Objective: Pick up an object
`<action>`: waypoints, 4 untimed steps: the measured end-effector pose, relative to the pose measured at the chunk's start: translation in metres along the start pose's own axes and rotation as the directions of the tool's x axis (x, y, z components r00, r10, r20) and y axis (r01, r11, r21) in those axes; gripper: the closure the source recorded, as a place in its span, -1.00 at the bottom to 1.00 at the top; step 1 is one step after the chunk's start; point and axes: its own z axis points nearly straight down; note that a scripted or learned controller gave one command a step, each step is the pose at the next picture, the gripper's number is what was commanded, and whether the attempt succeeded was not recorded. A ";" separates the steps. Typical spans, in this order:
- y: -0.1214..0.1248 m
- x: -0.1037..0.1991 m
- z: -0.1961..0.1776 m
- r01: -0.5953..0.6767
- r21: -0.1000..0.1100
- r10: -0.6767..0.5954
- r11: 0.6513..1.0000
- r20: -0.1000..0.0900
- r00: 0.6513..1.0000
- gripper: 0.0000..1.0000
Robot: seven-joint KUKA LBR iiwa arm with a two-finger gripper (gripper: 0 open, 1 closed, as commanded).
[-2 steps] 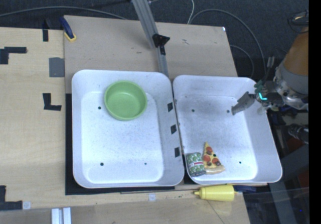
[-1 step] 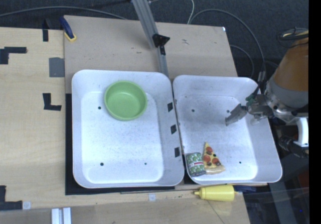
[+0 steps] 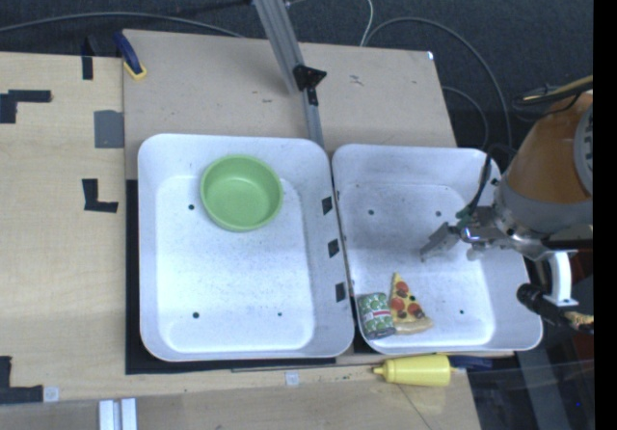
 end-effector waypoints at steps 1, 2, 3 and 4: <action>0.000 0.000 0.052 0.000 -0.005 0.000 1.000 0.003 1.000 -1.00; 0.000 0.001 0.041 0.001 -0.005 -0.001 1.000 0.000 1.000 1.00; -0.001 -0.002 -0.002 0.000 -0.009 0.000 1.000 0.002 1.000 1.00; -0.004 0.003 -0.063 0.001 -0.011 -0.001 1.000 0.003 1.000 1.00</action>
